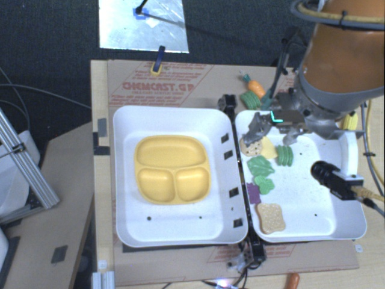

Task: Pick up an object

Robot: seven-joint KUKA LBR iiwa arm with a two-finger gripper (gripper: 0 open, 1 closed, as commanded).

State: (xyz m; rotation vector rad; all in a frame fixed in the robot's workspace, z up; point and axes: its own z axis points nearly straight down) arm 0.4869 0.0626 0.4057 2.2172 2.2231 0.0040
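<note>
end effector (272, 132): fingers spread, holding nothing | green ridged piece (284, 155): long axis up-down in view

Two bins sit side by side on the desk (102, 161). The left bin (174, 116) holds a divided tray (172, 168). The right bin (313, 221) holds toy food: a bread slice (271, 217) nearest, leafy pieces (261, 172) behind it.

Dark blue-grey carpet (48, 35) fills the upper frame, with a shiny metal sheet (143, 15) at top centre. The tan tabletop (66, 179) spans below; aluminium framing (24, 167) stands at left.
</note>
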